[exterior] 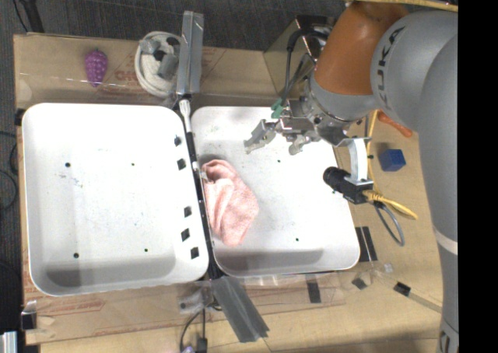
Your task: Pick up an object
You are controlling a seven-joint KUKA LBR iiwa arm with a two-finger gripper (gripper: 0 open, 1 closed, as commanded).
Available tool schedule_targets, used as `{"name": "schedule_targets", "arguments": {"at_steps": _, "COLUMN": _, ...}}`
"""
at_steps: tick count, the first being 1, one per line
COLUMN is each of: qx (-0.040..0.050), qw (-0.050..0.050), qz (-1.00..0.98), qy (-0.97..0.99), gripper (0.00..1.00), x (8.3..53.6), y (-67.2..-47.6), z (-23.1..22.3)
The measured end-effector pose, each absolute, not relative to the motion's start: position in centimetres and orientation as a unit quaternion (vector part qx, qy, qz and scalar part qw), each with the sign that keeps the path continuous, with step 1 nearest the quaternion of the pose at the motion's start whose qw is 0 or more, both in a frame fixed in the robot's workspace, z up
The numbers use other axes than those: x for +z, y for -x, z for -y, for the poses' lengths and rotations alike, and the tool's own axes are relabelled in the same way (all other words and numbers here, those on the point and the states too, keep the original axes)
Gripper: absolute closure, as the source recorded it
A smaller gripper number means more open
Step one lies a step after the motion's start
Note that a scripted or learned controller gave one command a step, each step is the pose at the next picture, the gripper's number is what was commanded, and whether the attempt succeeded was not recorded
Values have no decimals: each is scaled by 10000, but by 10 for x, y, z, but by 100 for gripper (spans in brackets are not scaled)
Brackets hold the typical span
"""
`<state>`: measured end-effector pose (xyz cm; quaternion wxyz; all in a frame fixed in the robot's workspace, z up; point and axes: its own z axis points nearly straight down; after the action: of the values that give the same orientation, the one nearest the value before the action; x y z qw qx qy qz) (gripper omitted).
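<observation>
Overhead, the pincer [274, 141] hangs above the upper part of the right bin [342, 244], its two pale fingers spread apart in a released pose with nothing between them; one fingertip [254, 142] points toward the bin's middle, the other sits a little nearer the wrist; neither touches the cloth. The grey arm [412, 71] with its orange band reaches in from the right. The pink cloth [228, 201] lies crumpled in the right bin, pressed against that bin's left wall, just beside the divider between the two bins; it is soft and folded, bunched into a lumpy oblong running from upper left to lower right, well apart from the pincer. The left bin [47, 188] sits alongside. On the table [54, 64] behind the bins rest a purple object [96, 66] and a coil of white cord [156, 64]; a small blue block [391, 159] lies to the right of the right bin.
</observation>
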<state>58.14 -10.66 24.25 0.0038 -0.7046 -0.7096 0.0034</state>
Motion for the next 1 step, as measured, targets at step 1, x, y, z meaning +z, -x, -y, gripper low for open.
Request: {"name": "schedule_targets", "arguments": {"at_steps": 1, "qx": 20, "qw": 25, "qz": 7338, "qy": 6794, "gripper": 0, "x": 119, "y": -581, "z": 148}}
